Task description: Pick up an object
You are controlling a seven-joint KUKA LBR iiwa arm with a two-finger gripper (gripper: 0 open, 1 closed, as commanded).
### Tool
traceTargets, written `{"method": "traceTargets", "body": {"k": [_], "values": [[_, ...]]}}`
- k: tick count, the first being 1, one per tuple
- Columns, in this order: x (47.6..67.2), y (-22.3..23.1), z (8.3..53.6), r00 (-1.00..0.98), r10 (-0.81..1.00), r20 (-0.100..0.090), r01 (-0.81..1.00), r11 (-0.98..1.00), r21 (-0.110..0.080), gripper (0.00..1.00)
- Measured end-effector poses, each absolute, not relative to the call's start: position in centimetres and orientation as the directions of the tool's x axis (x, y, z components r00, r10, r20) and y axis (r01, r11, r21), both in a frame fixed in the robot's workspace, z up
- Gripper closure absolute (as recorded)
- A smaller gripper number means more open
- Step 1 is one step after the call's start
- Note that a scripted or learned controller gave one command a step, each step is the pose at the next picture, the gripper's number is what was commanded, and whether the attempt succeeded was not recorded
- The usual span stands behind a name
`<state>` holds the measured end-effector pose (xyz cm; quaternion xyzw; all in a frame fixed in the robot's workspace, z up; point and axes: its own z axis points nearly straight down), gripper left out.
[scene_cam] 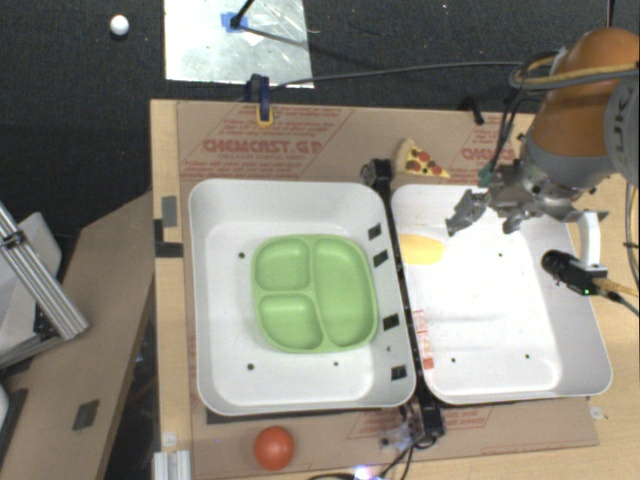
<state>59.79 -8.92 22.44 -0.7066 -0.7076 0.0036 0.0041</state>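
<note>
The tool (488, 214) is hovering with fingers spread wide and nothing between them over the right bin (520, 368), so the reach is under way. A yellow object (421, 250), perhaps a lemon, is lying by that bin's left wall, its long axis running left-right. Next, the tool needs shifting left, then descending across the short width.

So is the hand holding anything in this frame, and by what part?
Nothing is held. The hand hangs open above the right bin, with nothing between its fingers; the yellow object lies apart on the bin floor.
</note>
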Motion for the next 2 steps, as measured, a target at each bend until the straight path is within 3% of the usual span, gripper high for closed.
{"method": "traceTargets", "body": {"k": [1,2], "values": [[60.0,-8.9,23.1,-0.003,1.000,0.000,1.000,0.003,0.001,0.00],[59.3,-8.3,18.3,-0.002,1.000,0.000,1.000,0.002,-0.002,0.00]]}}
